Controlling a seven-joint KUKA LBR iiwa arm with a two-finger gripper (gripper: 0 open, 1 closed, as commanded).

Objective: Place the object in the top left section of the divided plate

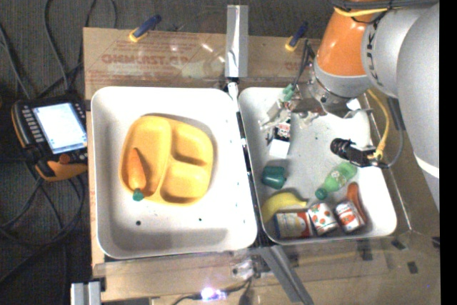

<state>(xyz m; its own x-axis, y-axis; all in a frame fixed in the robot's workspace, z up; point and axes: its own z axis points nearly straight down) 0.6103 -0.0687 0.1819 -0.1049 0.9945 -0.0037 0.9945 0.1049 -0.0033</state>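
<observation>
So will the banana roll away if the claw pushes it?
Probably not. The banana is curved, so it would likely slide or spin rather than roll. It lies against the cans and near the bin wall, so it may just jam there.

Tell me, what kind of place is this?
Probably a robot lab. A big robot arm reaches over two white bins on a bench, cables trail across the floor, and a control tablet sits beside them.
</observation>
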